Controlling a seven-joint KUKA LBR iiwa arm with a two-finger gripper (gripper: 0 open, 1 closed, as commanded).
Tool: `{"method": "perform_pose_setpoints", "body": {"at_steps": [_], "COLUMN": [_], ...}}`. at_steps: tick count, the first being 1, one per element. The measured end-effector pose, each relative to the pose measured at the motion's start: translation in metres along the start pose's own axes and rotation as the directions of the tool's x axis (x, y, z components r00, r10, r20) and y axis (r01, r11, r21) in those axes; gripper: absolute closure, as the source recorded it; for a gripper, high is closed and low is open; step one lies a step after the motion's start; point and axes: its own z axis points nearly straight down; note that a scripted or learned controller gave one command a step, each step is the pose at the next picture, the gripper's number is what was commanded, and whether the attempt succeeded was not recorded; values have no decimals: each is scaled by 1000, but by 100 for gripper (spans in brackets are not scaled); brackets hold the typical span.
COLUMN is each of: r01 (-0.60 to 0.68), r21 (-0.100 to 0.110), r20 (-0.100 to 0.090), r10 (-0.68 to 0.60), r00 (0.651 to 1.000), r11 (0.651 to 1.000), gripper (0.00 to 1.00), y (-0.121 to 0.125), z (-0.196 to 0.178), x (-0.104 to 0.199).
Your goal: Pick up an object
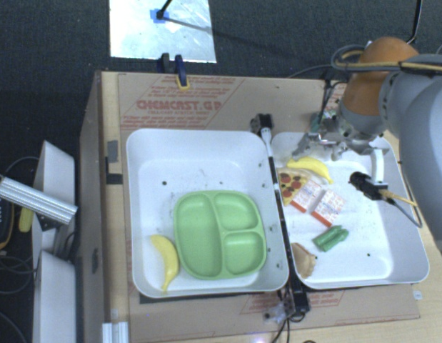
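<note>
The gripper [322, 143] hangs over the right bin's [403, 263] far edge, fingers spread and holding nothing; just below lies a banana [311, 167] (beside snack packets [317, 201]).

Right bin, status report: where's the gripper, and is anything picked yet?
Gripper low at right bin far edge, just above banana. Nothing seen between fingers. Green object and packets lie untouched nearby.
</note>
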Motion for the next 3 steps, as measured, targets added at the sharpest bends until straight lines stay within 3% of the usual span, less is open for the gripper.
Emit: {"method": "perform_pose_setpoints", "body": {"at_steps": [1,3], "r01": [2,-2], "r21": [13,16], "r20": [1,1], "r10": [-2,2], "r00": [1000,1000], "r11": [1000,1000], "gripper": [0,0], "y": [-22,-48], "z": [16,16], "x": [19,5]}}
